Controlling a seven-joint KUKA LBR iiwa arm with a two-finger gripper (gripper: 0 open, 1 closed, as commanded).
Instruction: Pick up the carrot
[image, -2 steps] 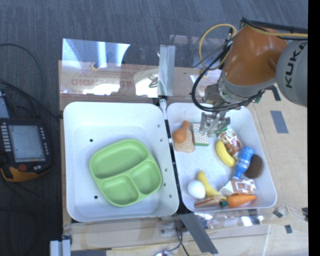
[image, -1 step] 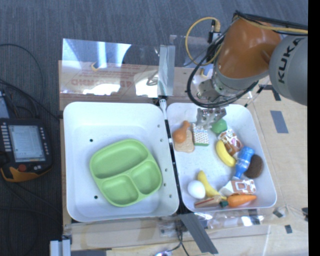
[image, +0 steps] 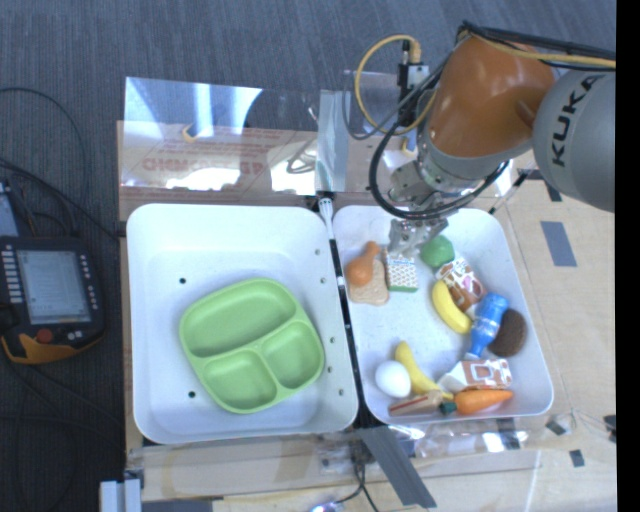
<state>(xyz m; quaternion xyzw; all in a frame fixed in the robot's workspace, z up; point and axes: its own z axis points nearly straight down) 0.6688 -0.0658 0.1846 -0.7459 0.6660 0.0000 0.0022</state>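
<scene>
So the gripper (image: 408, 240) is hanging over the far end of the right bin (image: 525, 300), right above a little checkered packet (image: 402, 273), and honestly I can't tell whether it's open or shut from this angle, the wrist is blocking too much. Nothing is showing as held.

Problem is, the carrot (image: 482, 401) is lying at the opposite end, down at the near edge of that same bin, on its side with the tip pointing left. It's touching a small carton (image: 485, 374) on its far side, and a brown sausage-looking thing (image: 415, 404) is sitting just to its left. An egg (image: 392, 379) and a banana (image: 412, 364) are close by too.

If I were running this, I'd be bringing the arm well toward the near wall before dropping, lining the fingers across the carrot's thick middle instead of along it, and coming straight down so one finger isn't snagging the carton. The bin wall is crowding that near side, so there's not much slack. The green tray (image: 252, 343) in the left bin isn't involved.
</scene>
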